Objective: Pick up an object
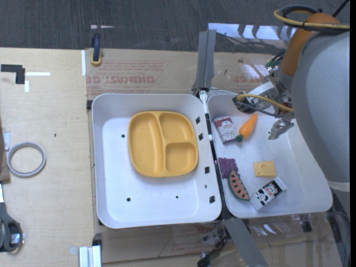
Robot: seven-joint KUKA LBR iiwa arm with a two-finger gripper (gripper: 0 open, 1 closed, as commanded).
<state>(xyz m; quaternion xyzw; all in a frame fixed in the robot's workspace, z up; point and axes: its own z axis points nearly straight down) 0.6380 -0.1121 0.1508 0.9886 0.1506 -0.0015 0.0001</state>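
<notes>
Item 1, nearest the lens: milk carton [269, 193], small, black-and-white cow print, lying on its side at the near edge of the right bin [311, 202].

Items 2–6, same bin: watermelon slice [239, 186] just beside the carton; purple grapes [227, 166] touching the slice's far end; cheese wedge [265, 168], yellow, holed, apart from the rest; red-and-white carton [225, 129]; carrot [248, 126], orange, green tip, tilted, just beside that carton.

Likeliest target: the carrot, closest to the gripper [278, 129], which hangs over the bin's far right. Whether it is released or clenched cannot be told; nothing is seen held.

Step, by judgement: approach, no pick made. Next move calls for travel left, then descent across the carrot's narrow width.

Item 7, left bin [105, 204]: yellow divided plate [163, 143].

Bench: grey ring [25, 159].
</notes>
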